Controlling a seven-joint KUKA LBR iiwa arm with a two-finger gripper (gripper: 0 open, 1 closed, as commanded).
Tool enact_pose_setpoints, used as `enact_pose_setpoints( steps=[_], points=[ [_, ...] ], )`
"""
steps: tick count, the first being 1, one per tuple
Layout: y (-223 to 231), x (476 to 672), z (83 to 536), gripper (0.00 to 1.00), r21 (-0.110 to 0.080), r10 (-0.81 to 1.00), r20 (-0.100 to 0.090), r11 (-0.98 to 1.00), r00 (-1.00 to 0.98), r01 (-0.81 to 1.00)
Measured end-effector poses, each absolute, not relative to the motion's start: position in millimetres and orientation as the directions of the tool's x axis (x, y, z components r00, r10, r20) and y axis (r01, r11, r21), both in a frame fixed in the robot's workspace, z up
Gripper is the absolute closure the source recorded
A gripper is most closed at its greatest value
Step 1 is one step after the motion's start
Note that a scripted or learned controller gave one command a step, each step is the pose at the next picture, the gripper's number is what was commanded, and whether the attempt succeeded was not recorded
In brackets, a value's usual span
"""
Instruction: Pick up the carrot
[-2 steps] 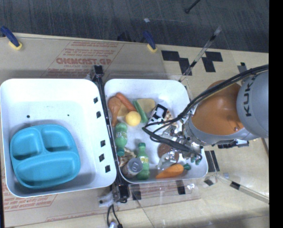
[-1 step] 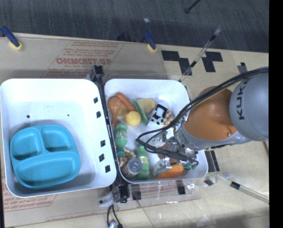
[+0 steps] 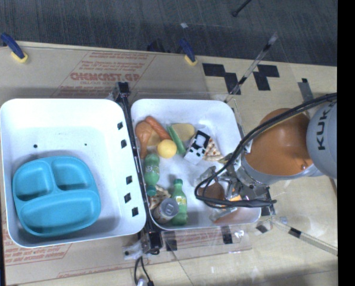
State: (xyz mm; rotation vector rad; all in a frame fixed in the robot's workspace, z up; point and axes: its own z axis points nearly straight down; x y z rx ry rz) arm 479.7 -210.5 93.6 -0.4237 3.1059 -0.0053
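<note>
The carrot (image 3: 156,126) is a slim orange piece lying at a slant in the far left part of the right bin (image 3: 183,106), beside a brownish bread-like item (image 3: 145,136). My gripper (image 3: 224,194) hangs low over the near right corner of that bin, under the orange-banded wrist (image 3: 282,145) and wrapped in black cables. It is well to the right of the carrot and nearer the front, apart from it. A dark brown shape lies right beneath the gripper, and I cannot make out what it is.
The right bin also holds a yellow ball (image 3: 167,149), a green pod (image 3: 177,139), a black-and-white die (image 3: 196,145), two green bottles (image 3: 152,170) (image 3: 177,202) and a can (image 3: 167,208). A blue compartment tray (image 3: 55,193) lies in the left bin (image 3: 58,115).
</note>
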Motion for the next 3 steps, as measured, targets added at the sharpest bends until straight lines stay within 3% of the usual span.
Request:
enact_pose_setpoints(
  steps=[1,2,3],
  points=[
    [-196.4,484.1,92.1,0.0,0.0,-0.071,0.001,0.997,-0.997,-0.071],
    [-209.1,483.3,95.6,0.0,-0.003,0.024,-0.003,1.0,-1.0,0.024],
    [-209.5,482.4,93.0,0.0,-0.008,-0.599,-0.008,0.801,-0.801,-0.599]
  ],
)
